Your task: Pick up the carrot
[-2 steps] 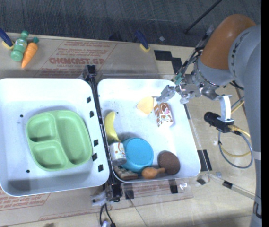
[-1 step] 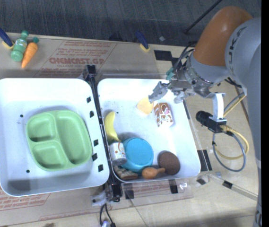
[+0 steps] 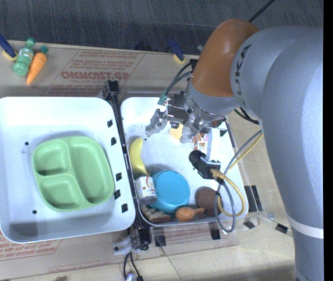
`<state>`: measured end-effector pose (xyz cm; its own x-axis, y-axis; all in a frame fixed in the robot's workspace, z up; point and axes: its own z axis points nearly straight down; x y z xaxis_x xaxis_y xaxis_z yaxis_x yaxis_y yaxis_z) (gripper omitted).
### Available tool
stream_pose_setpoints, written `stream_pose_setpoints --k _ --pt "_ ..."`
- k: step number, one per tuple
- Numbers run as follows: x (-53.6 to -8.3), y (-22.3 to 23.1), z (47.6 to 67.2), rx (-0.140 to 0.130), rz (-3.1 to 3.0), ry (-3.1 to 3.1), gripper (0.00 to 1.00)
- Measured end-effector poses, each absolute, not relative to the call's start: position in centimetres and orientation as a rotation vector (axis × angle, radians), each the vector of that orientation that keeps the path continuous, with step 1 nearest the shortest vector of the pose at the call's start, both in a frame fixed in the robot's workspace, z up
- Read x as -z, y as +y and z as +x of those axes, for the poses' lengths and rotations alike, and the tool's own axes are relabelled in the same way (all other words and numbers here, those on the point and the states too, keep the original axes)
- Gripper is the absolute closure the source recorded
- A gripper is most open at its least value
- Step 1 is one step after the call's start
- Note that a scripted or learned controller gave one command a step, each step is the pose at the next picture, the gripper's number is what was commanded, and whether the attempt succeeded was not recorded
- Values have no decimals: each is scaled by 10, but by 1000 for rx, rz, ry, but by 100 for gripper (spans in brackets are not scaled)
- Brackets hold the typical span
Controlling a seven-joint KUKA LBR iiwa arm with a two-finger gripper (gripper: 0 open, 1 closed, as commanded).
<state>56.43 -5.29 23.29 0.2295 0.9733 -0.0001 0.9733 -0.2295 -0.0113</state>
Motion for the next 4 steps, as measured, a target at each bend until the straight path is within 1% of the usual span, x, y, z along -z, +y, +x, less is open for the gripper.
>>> stream_pose_setpoints --k 1,2,3,4 --pt "-190 22 544 -15 -2409 -2007 0" --pt "-192 -2 580 -9 -2385 -2038 0" --pt "-191 -55 565 -19 -2425 -1985 0" --pt "-190 22 538 -19 -2634 -1694 0"
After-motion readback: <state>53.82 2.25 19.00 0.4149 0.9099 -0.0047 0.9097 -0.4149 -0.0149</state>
